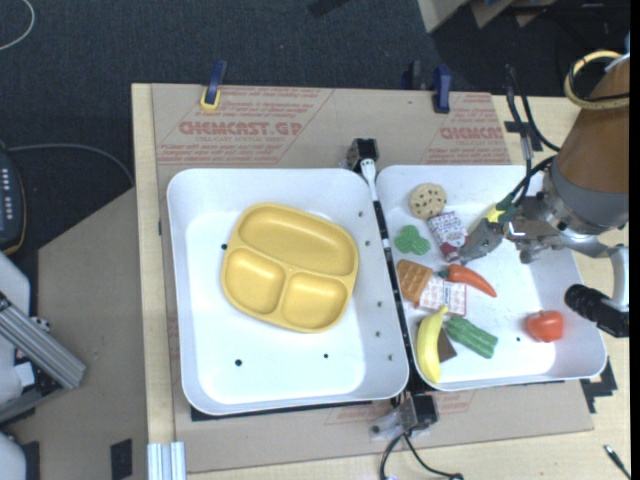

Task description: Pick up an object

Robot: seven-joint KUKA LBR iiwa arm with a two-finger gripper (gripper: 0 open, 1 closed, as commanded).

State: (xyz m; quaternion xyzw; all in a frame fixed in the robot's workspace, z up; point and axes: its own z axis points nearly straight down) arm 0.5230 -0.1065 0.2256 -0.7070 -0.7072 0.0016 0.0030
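Two white bins sat side by side on the counter (300,118), their inner rims touching along a black seam. The left bin (200,268) carried a yellow divided plate (288,266) near its centre, with bare white floor all round it, widest toward 6 and 9 o'clock. The right bin (570,353) was crowded on its 9 o'clock half: a cookie (427,200) at 12, a green piece (410,239) and a small packet (447,229) below it, then an orange slab (414,277), a carrot (471,280), a banana (430,345) and a green pod (471,336) toward 6. A tomato (544,325) lay apart at 4 o'clock, with open floor around it. The pincer (487,240) hung low just above the carrot and beside the packet; how far it stood open could not be told, and nothing showed between its tips.
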